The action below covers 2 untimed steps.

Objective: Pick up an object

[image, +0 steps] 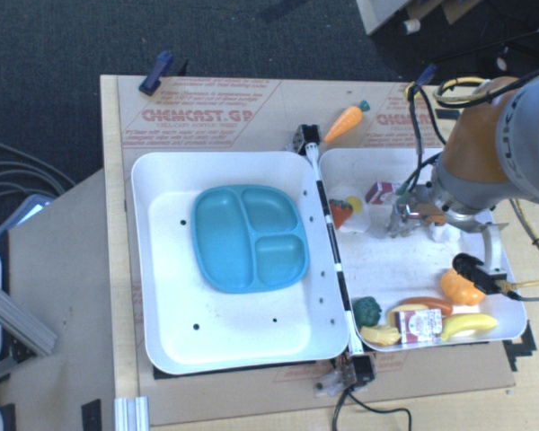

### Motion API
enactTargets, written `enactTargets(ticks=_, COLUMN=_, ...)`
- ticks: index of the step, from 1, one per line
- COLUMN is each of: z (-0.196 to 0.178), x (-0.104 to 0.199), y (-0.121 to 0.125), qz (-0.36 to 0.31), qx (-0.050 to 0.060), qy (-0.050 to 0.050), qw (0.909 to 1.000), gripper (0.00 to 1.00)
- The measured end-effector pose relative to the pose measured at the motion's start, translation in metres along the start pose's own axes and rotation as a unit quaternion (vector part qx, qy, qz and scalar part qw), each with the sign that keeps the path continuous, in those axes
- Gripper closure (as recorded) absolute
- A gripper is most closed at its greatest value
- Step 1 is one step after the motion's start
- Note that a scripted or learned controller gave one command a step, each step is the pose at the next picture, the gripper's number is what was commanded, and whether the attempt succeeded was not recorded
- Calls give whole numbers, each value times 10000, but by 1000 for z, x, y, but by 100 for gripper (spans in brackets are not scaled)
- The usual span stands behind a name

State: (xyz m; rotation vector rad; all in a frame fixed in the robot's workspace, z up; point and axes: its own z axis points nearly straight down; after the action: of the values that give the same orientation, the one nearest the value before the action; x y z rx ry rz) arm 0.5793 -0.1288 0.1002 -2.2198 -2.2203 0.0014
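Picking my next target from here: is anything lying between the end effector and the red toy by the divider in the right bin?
Nothing visible lies between them. The end effector hangs over the right bin, and the red toy sits to its left against the divider, with bare white floor between. The small maroon box lies just behind that line.

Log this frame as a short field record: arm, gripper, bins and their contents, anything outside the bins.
arm: reaches in from the right, over the right bin
gripper: low in the right bin, fingers unclear
left bin: blue divided plate
right bin near edge: banana, small carton, orange piece, green item
outside bins: toy carrot on the board
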Motion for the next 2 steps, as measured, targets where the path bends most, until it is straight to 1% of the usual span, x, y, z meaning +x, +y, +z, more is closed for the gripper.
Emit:
enactTargets(ticks=1, z=-1, x=0, y=1, qz=0, qx=-10, qy=-4, qw=10000, gripper=0)
enactTargets(ticks=2, z=15, x=4, y=66, qz=-5, qx=-12, qy=-6, qw=10000, gripper=0)
